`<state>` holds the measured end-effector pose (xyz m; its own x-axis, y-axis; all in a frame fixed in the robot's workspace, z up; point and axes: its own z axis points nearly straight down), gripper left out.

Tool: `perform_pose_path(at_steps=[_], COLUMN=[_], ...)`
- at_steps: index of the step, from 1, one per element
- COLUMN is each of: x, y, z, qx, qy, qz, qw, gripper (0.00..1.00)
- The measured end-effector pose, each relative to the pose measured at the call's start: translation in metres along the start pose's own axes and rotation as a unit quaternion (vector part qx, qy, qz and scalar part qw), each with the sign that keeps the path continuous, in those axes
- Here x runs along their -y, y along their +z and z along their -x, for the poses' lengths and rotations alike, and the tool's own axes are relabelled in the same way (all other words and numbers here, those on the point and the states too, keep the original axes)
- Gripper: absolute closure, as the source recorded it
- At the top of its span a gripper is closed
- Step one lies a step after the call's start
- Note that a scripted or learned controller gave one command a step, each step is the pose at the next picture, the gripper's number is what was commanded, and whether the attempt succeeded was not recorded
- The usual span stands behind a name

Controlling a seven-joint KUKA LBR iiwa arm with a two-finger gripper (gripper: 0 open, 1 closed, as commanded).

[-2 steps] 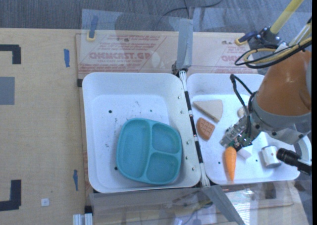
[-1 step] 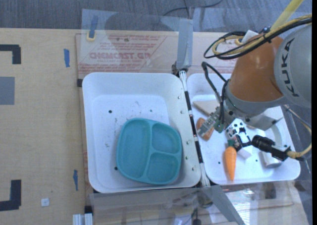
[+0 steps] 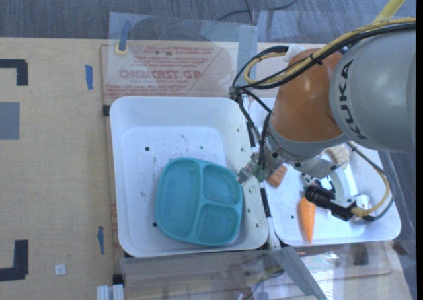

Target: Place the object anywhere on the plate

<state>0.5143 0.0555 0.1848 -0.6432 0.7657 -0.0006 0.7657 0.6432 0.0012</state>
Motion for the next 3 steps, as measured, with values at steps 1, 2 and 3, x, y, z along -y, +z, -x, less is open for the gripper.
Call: perform_pose_path(at_steps=[1,2,3], x=[-0.017,0.0,-0.038], y=[-0.024,-0.035,-0.027], z=[-0.075,-0.054,-0.054], qx=[0.0,0.001,0.001], qy=[-0.018,-0.046,-0.116], qz=[0.0,0.001,0.001], qw=[0.9998,0.999,0.9933], gripper=[1.0,1.0,1.0])
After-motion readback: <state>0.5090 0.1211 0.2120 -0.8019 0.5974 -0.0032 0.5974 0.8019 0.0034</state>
